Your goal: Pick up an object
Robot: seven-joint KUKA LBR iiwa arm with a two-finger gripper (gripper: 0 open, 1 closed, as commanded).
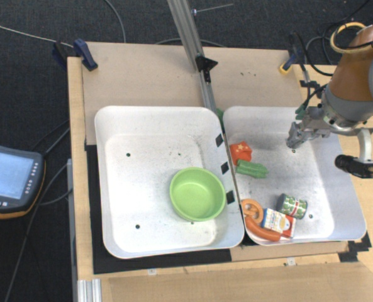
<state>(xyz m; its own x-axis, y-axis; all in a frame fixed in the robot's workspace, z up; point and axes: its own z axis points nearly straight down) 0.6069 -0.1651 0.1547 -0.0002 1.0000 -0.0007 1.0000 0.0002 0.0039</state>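
Observation:
My gripper (292, 145) hangs over the upper middle of the right bin (328, 168), its fingertips pointing down close together with nothing seen between them. Left and below it lie an orange-red toy (239, 151) and a green toy (251, 169) by the bin's left wall. Near the front of that bin are a small green can (293, 206), a red and white carton (278, 222) and an orange sausage-shaped toy (256, 221). A light green bowl (197, 194) sits upright in the left bin (129, 187).
A metal pole (189, 36) slants down from the top to the gap between the bins. Blue clamps (85, 54) hold the bench board at its back corners. A handheld pendant (10, 180) lies off the bench at the left. Cables run around the arm at the right.

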